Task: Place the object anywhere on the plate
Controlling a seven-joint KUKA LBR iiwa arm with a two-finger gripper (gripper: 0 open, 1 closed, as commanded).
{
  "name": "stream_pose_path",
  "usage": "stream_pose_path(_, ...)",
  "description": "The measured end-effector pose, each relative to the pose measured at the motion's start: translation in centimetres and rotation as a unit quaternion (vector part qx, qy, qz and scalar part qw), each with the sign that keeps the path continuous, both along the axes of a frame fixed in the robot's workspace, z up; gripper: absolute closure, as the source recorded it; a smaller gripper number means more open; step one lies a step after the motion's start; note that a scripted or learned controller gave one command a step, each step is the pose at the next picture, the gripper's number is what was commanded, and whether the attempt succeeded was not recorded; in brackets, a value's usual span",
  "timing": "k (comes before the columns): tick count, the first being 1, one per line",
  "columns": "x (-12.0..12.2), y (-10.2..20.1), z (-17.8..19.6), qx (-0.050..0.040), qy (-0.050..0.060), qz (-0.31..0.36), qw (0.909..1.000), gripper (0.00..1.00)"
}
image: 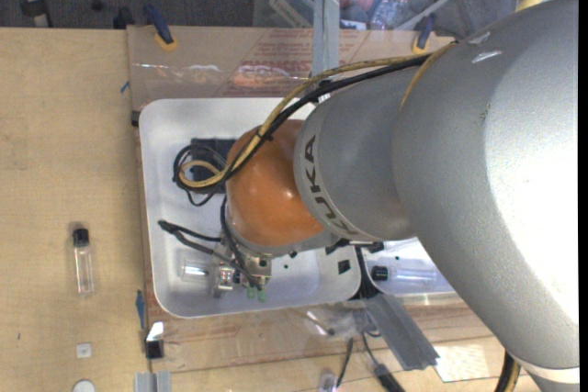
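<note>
While the arm (441, 133) reaches low over the left bin (165, 128), its orange band (266, 193) hangs above the bin's middle and the gripper (235, 276) sits near the bin's front wall. Whether the gripper is wide or narrow, I cannot tell; the wrist hides it. A small clear object (193, 271) lies on the bin's floor, just left of the gripper. Black and yellow cables (197, 170) loop over the bin's left half. Left of the bin, a vial (83, 260) rests on the bench (55, 124).
</note>
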State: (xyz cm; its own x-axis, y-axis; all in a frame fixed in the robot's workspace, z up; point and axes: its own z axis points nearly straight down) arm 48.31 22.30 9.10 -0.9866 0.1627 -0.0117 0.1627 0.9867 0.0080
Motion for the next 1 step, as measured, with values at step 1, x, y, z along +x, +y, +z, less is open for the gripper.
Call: stream_pose_path(1, 7.6, 0.21, 0.15, -0.0028, 0.002, 0.251, 0.9679, 1.0)
